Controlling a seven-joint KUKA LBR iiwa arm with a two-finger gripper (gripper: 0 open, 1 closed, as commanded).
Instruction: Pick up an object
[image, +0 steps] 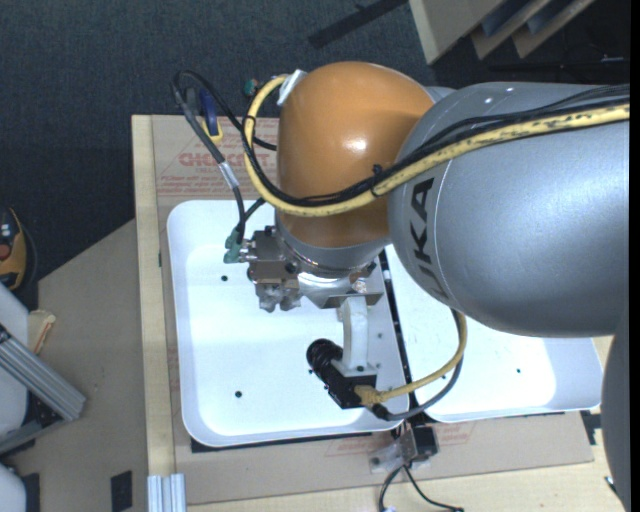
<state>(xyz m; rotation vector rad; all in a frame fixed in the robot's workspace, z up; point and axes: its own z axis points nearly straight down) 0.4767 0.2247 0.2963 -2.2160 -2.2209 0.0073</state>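
Observation:
My arm fills the middle of the view, and its orange wrist band (345, 150) hangs over the left bin (183, 330). Below the band, the gripper (274, 278) shows as a grey metal block low over the bin's upper middle. The wrist covers its tips. On the white floor that shows, I make out two small dark specks, one (222, 278) left of the gripper and another (238, 393) near the front. The arm hides whatever lies under it and most of the right bin (520, 385).
The bins sit on a tan board (160, 180) with red print at the back. A dark divider (393, 300) runs between the two bins. Black and yellow cables (235, 190) loop off the wrist to the left. Grey metal rails (40, 375) lie beyond the board's left edge.

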